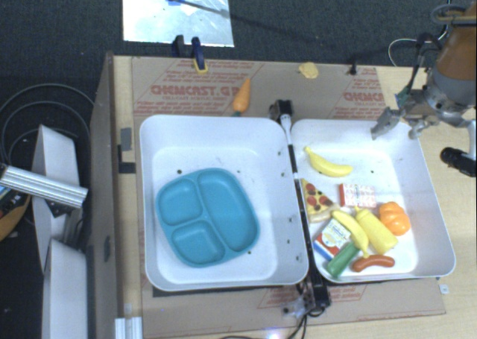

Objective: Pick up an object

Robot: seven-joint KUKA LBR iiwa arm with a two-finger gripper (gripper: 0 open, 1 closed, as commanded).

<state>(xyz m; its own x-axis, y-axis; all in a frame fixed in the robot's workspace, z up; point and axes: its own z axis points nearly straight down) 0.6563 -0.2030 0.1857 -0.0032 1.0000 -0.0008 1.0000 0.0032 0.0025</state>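
With its two fingers spread wide and holding nothing, the end effector (pixel 401 126) hangs over the right bin's (pixel 432 203) far edge, while the banana (pixel 329 165) lies below and left of it among other toy food.

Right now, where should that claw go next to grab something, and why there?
Probably forward and down toward the banana. The gripper hangs over the right bin's far edge with nothing between its fingers, and that banana lies nearest, apart from the crowded toys at the near end.
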